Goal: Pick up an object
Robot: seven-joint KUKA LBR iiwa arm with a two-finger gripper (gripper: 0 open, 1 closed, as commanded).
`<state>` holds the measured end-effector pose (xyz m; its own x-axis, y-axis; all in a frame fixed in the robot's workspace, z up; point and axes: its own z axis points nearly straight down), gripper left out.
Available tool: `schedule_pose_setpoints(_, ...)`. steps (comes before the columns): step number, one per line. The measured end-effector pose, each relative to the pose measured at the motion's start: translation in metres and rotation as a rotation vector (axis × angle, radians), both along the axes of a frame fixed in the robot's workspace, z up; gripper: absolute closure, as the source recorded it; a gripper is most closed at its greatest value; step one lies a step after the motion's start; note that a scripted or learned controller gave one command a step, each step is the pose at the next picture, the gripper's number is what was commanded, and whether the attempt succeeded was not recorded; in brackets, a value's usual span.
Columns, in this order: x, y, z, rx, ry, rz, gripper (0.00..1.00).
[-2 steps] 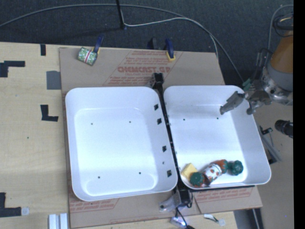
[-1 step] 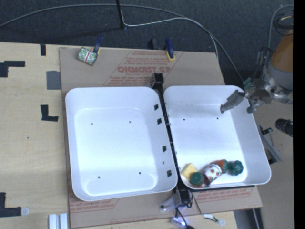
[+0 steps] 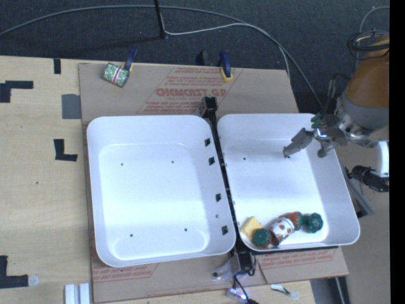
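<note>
Now jaws (image 3: 308, 143) open nr right bin (image 3: 278, 122) edge.

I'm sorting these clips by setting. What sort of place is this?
Probably a robotics lab bench: two white bins clamped onto cardboard, a robot arm reaching in, and cables trailing over dark carpet.

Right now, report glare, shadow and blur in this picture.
Camera view: bright glare washes the floors of the left bin and right bin; the claw looks soft and dim; the small objects blur together, their edges unclear.
</note>
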<state>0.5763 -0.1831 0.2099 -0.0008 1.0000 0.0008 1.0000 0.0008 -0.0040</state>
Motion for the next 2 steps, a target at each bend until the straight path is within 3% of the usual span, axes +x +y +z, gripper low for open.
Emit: schedule_pose_setpoints(2, -0.003, -0.010, -0.120, 0.000, 0.001, -0.001, 0.00)
